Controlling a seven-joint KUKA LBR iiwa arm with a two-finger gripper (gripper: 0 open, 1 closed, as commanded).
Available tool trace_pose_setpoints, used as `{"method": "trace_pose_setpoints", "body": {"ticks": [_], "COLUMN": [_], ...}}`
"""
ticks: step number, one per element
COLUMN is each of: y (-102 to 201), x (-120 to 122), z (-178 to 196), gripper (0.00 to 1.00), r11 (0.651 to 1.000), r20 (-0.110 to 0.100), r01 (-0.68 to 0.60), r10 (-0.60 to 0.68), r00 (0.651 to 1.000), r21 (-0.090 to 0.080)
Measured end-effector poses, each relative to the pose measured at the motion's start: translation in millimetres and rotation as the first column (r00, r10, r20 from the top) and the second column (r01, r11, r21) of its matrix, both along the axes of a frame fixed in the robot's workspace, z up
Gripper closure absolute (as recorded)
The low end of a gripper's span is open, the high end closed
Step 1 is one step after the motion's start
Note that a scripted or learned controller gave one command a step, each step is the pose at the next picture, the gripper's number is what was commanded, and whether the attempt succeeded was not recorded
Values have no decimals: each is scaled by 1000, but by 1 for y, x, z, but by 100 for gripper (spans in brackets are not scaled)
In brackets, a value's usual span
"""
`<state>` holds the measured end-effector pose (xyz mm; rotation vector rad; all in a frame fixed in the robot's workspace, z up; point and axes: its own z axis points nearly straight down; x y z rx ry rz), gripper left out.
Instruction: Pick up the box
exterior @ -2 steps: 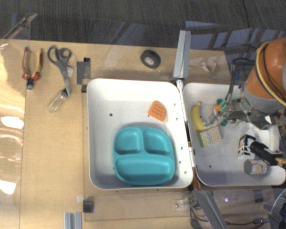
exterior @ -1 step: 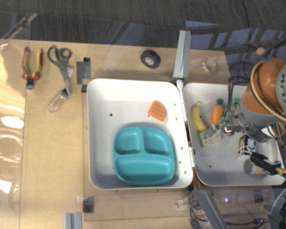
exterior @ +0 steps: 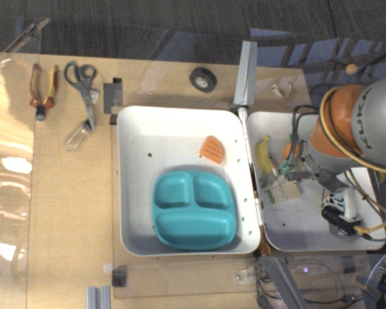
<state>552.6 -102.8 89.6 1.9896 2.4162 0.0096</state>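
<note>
the left bin (exterior: 135,172) holds a tray (exterior: 194,210) near its front edge and a waffle (exterior: 212,149) behind it. the right bin (exterior: 289,237) holds a banana (exterior: 264,156) by its left edge.

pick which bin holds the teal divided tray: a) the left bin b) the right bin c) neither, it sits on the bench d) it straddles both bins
a: the teal divided tray lies inside the left bin, below a small orange waffle-like piece, while the arm reaches over the right bin.
</note>
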Motion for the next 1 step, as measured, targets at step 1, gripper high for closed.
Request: {"method": "trace_pose_setpoints", "body": {"ticks": [1], "y": [1], "x": [3], "z": [12], "gripper": [100], "r11": [1000], "r20": [7], "r01": [-3], "r10": [3], "r00": [1000], "r21": [0]}}
